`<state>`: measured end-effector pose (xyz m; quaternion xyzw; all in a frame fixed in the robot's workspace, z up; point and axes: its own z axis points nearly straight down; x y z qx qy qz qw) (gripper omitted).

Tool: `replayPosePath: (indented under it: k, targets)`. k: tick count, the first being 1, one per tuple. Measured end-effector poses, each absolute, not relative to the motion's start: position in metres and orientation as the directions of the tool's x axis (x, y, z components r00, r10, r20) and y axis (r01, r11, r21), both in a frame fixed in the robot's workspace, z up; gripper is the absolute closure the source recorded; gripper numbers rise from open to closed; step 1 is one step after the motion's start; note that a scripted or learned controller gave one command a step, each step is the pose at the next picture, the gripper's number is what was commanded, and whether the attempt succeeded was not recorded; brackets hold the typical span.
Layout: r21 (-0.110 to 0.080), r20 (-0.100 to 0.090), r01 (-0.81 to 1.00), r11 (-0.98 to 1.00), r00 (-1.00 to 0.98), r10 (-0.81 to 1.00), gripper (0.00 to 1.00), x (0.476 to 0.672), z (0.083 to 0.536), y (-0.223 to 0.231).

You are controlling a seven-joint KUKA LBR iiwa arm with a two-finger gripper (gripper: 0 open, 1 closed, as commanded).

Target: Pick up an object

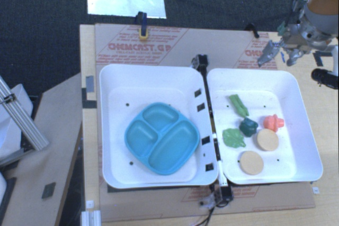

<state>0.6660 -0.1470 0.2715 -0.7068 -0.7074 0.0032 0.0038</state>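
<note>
Lying diagonally, green pod (239, 105), pincer (280, 56) apart

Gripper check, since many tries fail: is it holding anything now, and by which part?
Nothing is held. The gripper hangs above the far edge of the right bin, its jaws spread with nothing between them; the small objects lie in that bin.

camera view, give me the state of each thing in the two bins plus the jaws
gripper: jaws open, holding nothing, above the right bin's far edge
blue divided plate: flat, nothing on it, left bin
green long piece: lying flat, right bin
dark teal piece: touching light green piece
orange piece: untouched
two tan discs: flat, apart
</note>
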Motion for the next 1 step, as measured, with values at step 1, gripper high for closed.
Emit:
replayPosePath:
  k: [1]
  targets:
    - [0.002,-0.001,1.0,0.003,-0.003,1.0,0.0,0.6676,0.2797,-0.1465]
